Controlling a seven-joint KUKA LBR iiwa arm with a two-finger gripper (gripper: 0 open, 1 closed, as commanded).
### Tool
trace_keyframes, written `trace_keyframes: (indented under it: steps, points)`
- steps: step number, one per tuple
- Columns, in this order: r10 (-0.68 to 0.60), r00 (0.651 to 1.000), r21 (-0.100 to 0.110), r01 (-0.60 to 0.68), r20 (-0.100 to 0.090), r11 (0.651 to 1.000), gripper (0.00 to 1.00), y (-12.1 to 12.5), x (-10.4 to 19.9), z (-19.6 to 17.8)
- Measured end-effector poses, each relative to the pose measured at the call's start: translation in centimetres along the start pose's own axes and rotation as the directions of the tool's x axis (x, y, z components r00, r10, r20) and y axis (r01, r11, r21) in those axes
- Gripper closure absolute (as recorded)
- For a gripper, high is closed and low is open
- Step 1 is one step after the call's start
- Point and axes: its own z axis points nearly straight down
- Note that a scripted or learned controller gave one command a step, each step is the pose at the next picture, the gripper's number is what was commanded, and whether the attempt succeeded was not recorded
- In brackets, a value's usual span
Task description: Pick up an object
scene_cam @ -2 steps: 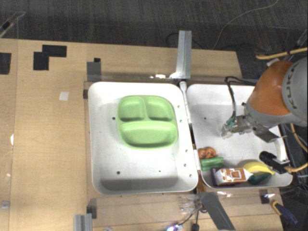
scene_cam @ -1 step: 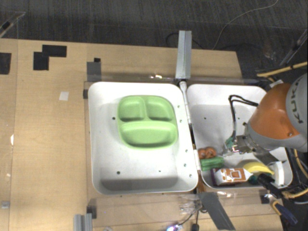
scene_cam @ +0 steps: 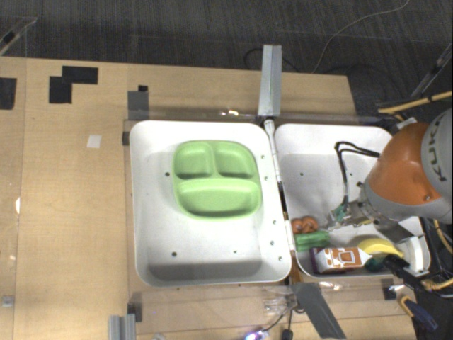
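From here I judge the pick not done yet: nothing is lifted, and all the candidates lie low in the right bin [scene_cam: 311, 144], along its near edge. I see a small brown item [scene_cam: 305, 224], a green tube [scene_cam: 311, 241], a carton [scene_cam: 341, 259] and a banana [scene_cam: 380, 247]. The gripper [scene_cam: 345, 214] is down just above the green tube; whether it is open or closed, I cannot tell. The left bin [scene_cam: 152, 218] carries 1 green tray [scene_cam: 216, 178].
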Motion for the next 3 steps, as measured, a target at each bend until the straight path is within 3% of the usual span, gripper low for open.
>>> trace_keyframes:
  steps: [1, 2, 3]
  points:
    - [0.101, 0.995, 0.002, -0.101, -0.007, 0.995, 1.0, -0.2, -0.9, 0.0]
    - [0.108, 0.994, 0.0, -0.108, 0.003, 0.994, 1.0, 0.3, 1.6, 0.0]
    - [0.438, 0.899, 0.022, -0.438, 0.0, 0.899, 1.0, -0.1, 2.2, -2.3]
